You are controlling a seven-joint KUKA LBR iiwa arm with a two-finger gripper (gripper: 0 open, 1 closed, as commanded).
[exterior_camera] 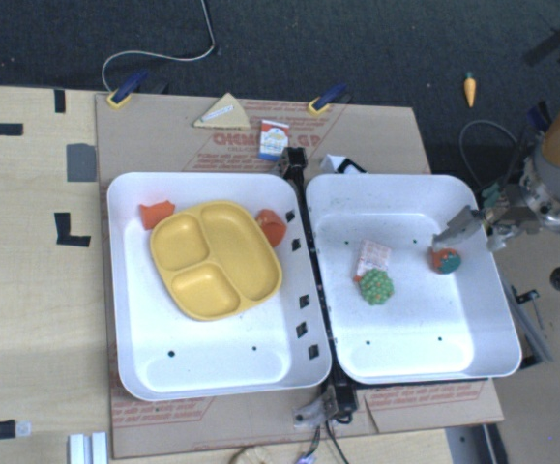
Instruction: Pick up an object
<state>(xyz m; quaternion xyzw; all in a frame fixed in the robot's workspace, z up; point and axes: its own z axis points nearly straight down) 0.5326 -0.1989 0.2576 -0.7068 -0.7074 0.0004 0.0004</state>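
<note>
Writing first: you can make out faint red block lettering on the brown cardboard sheet (pixel 376 138) under the bins, near the upper middle of the frame, but it is too blurred to read. The small red-and-white carton (pixel 274 141) standing there carries print you cannot read either.

Right white bin (pixel 405 187): the small round orange-and-teal object (pixel 445 259) lies near the bin's right wall, right of centre frame. It looks roughly round, so you cannot give it a long axis or heading. Left of it, well apart, a green bumpy ball (pixel 376 286) sits just below and touching a pale pink-and-white packet (pixel 372 256).

The gripper (pixel 473 222) reaches in from the right edge, its grey tip slanting down-left, just above and beside the orange-and-teal object. You cannot tell whether the fingers are released or clenched; nothing shows between them.

Left white bin (pixel 125 259): a yellow three-compartment plastic plate (pixel 215 259), tilted diagonally, with an orange block (pixel 157 213) at its upper left and an orange-red cup (pixel 272 227) at its upper right.
</note>
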